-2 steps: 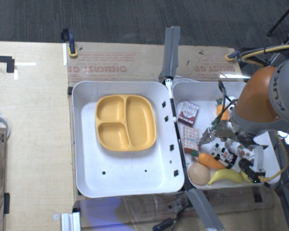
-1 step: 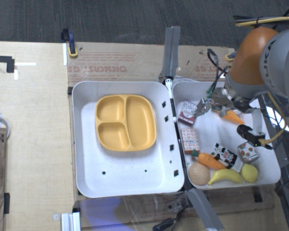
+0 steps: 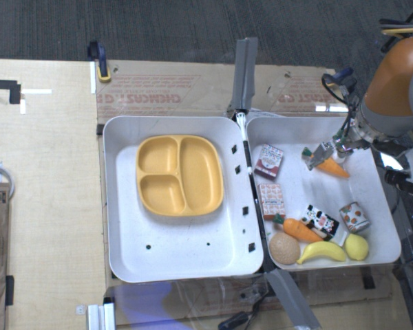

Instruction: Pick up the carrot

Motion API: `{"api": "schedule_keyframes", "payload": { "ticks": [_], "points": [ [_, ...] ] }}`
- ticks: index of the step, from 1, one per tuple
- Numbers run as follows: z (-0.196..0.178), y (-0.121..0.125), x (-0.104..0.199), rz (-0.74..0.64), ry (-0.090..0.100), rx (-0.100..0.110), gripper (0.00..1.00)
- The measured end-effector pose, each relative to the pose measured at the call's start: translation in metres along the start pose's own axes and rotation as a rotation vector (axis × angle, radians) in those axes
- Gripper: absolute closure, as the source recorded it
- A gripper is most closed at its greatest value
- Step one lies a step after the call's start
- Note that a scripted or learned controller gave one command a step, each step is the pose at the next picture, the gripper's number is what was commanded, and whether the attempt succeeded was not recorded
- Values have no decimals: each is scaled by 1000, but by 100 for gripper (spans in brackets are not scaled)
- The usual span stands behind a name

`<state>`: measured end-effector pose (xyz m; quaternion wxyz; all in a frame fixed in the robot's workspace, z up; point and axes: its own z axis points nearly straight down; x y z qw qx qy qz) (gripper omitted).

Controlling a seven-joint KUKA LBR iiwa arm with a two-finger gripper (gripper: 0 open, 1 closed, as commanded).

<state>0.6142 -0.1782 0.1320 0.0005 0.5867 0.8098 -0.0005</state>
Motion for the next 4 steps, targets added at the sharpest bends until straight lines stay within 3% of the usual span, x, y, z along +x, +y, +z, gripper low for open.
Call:
{"api": "schedule_keyframes", "payload": {
  "ticks": [1, 2, 3, 4],
  "points": [
    [40, -27, -35, -156, 4, -1, 0],
    [40, -27, -36, -156, 4, -1, 0],
    [40, -34, -17, -271, 0, -2, 0],
    [30, -34, -18, -267, -1, -4, 100]
  ]
}}
